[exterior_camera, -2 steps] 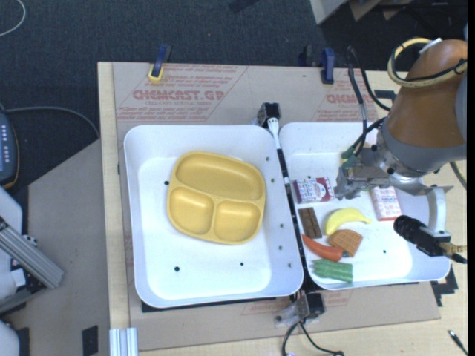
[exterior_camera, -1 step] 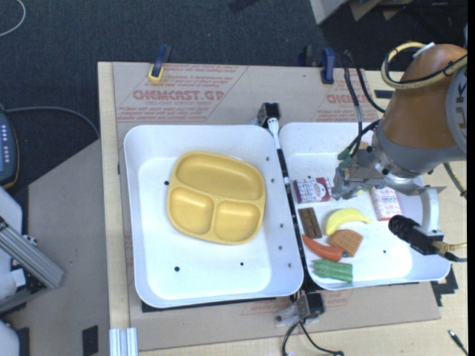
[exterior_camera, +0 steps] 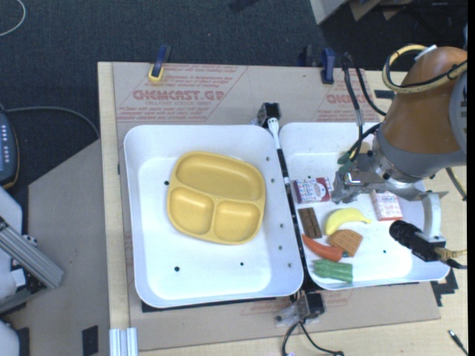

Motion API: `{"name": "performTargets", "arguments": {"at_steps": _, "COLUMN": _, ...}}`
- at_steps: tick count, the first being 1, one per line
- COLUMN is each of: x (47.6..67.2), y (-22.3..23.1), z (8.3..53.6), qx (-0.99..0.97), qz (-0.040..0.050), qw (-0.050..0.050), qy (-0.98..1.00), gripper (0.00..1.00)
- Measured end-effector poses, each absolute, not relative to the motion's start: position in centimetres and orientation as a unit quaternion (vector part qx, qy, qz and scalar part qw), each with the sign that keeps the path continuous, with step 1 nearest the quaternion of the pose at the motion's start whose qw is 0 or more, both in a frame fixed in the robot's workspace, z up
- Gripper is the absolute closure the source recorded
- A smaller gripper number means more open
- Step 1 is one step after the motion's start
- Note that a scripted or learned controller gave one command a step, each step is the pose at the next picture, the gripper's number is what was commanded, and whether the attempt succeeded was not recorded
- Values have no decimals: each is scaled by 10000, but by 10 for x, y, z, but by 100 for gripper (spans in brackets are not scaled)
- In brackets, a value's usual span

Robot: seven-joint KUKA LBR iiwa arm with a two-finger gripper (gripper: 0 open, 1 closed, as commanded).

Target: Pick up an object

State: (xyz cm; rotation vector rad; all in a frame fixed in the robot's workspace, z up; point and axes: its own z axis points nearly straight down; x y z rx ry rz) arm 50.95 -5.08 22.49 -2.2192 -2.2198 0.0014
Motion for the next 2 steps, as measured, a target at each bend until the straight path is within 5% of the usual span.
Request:
{"name": "performTargets", "arguments": {"at_steps": 1, "x": 526, "y": -63, "z": 224, "qx": -7073, "qz": -4, "qw": -13, "qy": -7069, "gripper": 100}}
{"name": "performTargets", "arguments": {"at_steps": 2, "x": 515, "y": -57, "z": 215, "qx": -7074, "qz": 10, "qw": 17, "qy": -7068, "gripper": 100}}
